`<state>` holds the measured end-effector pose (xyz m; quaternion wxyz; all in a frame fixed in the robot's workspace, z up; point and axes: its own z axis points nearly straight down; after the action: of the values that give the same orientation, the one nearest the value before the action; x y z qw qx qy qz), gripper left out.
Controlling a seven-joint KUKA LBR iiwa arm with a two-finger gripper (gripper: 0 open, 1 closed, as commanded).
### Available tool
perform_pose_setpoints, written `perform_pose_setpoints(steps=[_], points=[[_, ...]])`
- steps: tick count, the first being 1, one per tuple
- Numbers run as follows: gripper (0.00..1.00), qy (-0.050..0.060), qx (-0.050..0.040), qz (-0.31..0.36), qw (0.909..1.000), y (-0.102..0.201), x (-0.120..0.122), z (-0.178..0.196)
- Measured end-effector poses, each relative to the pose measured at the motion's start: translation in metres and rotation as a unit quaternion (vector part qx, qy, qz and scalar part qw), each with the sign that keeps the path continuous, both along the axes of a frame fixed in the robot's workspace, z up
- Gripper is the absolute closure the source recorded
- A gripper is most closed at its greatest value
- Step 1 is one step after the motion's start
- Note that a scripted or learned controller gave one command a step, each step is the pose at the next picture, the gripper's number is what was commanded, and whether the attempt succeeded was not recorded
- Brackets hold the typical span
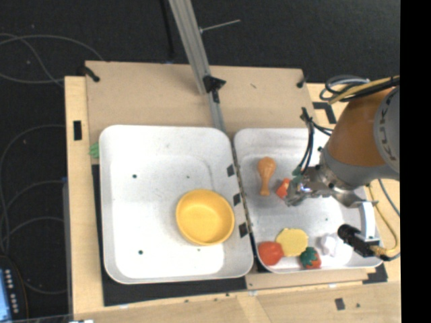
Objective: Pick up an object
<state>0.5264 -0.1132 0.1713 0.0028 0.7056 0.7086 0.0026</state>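
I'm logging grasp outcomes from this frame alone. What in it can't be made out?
- End effector, camera view: too small and blurred to tell its state.
- Small orange-red object beside it: partly hidden by the end effector; contact and identity unclear.
- White item in the right bin: blends into the bin floor.
- Arm: cut off by the view's right side.

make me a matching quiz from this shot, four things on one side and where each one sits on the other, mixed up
Things:
1. yellow bowl
2. tan wooden peg
3. red round piece
4. end effector

Places:
A. near left corner of the right bin
B. over the middle of the right bin
C. left bin, by its right wall
D. upper left part of the right bin

Pairs: 1-C, 2-D, 3-A, 4-B
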Motion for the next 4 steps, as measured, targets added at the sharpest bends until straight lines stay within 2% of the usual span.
perform_pose_setpoints(steps=[1, 2, 4], points=[[1.00, 0.003, -0.0005, -0.001, 1.0000, -0.001, 0.011, 0.052], [1.00, 0.003, -0.0002, 0.001, 1.0000, -0.002, 0.012, 0.080], [1.00, 0.003, -0.0005, -0.001, 1.0000, 0.093, 0.040, 0.059]])
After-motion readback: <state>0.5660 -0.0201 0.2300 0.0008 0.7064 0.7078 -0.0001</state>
